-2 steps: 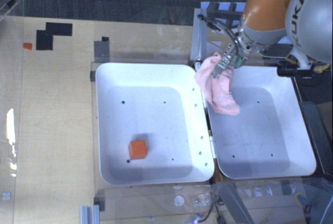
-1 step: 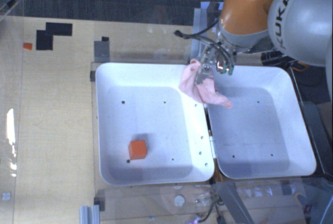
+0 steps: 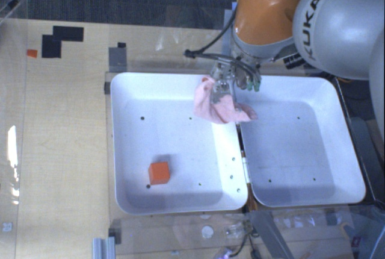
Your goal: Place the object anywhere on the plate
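- Two-finger gripper (image 3: 224, 87) clamped on crumpled pink cloth (image 3: 220, 106), above left white bin's (image 3: 126, 131) right rim.
- Small orange block (image 3: 159, 173) inside same bin, near front-left.

**Arm bent over, wrist pointing down**

The grey arm (image 3: 337, 23) comes in from the right, its big rounded joint filling the upper corner with the maker's name running along the shell. Next comes the orange band (image 3: 267, 2), bulging like a dome, and below it the wrist turns straight down. The gripper (image 3: 224, 90) hangs from that wrist, a small cluster of metal parts with cables looping off its side (one thin black lead sticks out to the left). A pink cloth (image 3: 219, 107) dangles from it, pinched between the fingers.
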Robot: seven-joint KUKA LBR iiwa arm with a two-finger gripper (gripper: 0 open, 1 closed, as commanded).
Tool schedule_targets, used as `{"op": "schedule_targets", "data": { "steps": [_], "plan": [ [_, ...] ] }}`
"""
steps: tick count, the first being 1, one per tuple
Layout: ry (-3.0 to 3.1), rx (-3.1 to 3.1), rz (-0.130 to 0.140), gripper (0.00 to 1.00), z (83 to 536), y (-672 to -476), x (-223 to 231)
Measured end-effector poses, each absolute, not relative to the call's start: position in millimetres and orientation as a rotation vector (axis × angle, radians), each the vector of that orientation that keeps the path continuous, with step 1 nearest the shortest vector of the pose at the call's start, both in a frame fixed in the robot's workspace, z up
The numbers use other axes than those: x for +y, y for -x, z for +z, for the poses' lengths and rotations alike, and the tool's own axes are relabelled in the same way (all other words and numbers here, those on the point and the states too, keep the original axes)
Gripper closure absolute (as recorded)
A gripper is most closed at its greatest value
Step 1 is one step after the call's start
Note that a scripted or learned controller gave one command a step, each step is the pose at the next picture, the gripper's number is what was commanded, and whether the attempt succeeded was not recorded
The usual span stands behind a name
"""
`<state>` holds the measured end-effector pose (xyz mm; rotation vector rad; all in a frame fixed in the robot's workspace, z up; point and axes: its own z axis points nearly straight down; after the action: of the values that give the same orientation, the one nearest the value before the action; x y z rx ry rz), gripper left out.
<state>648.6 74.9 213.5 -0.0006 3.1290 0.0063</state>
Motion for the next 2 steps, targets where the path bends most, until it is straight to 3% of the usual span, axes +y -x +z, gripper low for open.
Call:
{"op": "schedule_targets", "data": {
  "steps": [2],
  "plan": [
    [0.006,3.126,0.01,1.0,231,-618.3,168]
  ]
}}
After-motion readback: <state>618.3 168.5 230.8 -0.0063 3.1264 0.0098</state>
